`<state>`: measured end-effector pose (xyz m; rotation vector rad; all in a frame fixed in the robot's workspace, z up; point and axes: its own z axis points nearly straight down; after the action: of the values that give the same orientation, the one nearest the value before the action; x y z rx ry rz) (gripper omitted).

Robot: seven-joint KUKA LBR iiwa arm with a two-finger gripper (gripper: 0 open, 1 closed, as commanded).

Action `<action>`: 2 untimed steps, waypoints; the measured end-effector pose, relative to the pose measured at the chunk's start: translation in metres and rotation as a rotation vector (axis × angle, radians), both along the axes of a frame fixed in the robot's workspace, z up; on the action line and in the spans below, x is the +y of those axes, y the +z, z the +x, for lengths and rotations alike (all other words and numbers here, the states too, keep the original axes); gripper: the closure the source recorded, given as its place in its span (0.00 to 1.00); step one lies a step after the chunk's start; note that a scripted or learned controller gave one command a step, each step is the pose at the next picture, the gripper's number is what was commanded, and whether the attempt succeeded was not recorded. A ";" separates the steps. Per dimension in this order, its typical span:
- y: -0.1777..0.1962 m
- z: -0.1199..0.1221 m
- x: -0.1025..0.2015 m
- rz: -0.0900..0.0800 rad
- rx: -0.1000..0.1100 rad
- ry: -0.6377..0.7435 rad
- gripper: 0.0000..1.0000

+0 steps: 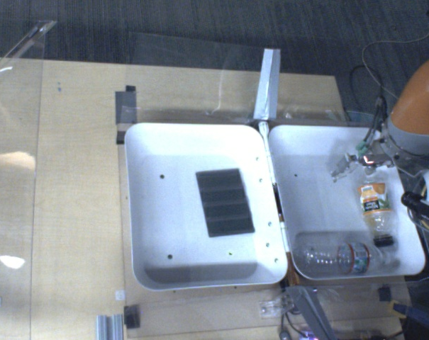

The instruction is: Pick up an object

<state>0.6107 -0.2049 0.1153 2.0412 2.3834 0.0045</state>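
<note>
A black ribbed rectangular block (225, 202) lies flat in the middle of the left bin (150, 190). In the right bin (306, 190), a clear plastic bottle (335, 256) lies on its side along the near wall. A smaller bottle with an orange label (374, 202) and a black cap lies near the right wall. My gripper (345, 164) reaches in from the right over the far part of the right bin, above and to the left of the small bottle. It touches no object that I can see.
The grey arm with its orange band (418, 105) hangs over the right bin's far right corner, with cables (420, 204) beside it. A metal upright (266, 83) stands behind the divide between the bins. Bare wooden bench (58, 190) lies to the left.
</note>
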 end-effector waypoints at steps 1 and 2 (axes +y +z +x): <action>-0.026 -0.036 0.000 -0.002 -0.007 0.005 0.00; 0.037 -0.036 -0.001 -0.002 -0.004 0.124 0.00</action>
<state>0.5745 -0.2054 0.1526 1.8867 2.5025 0.0063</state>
